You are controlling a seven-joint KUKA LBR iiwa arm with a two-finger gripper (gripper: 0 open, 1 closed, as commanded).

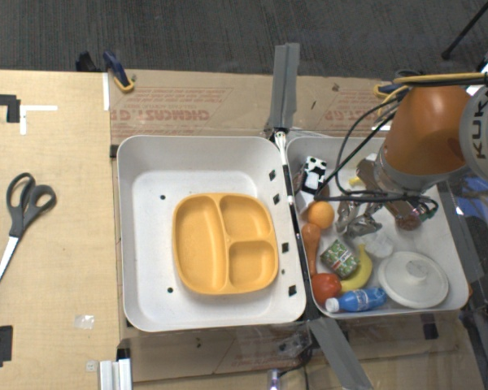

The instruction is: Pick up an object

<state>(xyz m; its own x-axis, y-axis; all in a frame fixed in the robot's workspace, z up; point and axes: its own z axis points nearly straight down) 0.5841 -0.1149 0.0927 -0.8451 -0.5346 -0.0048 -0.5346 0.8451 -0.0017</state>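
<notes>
The right bin (pixel 455 242) holds several objects. An orange (pixel 320 214) lies by the left wall, with a carrot-like orange piece (pixel 311 239) below it. A green packet (pixel 339 256), a banana (pixel 360 271), a red fruit (pixel 326 286) and a blue bottle (pixel 359 301) crowd the near left corner. A white round lid (pixel 417 279) sits at the near right, and a black-and-white toy (pixel 313 173) at the far left. My gripper (pixel 359 218) hangs low over the middle of this bin, just right of the orange and above the green packet.
In the left bin (pixel 138 218) rests a yellow divided plate (pixel 226 243). Scissors (pixel 20 211) lie on the bench at far left. A blue clamp (pixel 118 70) sits on the cardboard behind the bins. Cables loop around the arm's wrist.
</notes>
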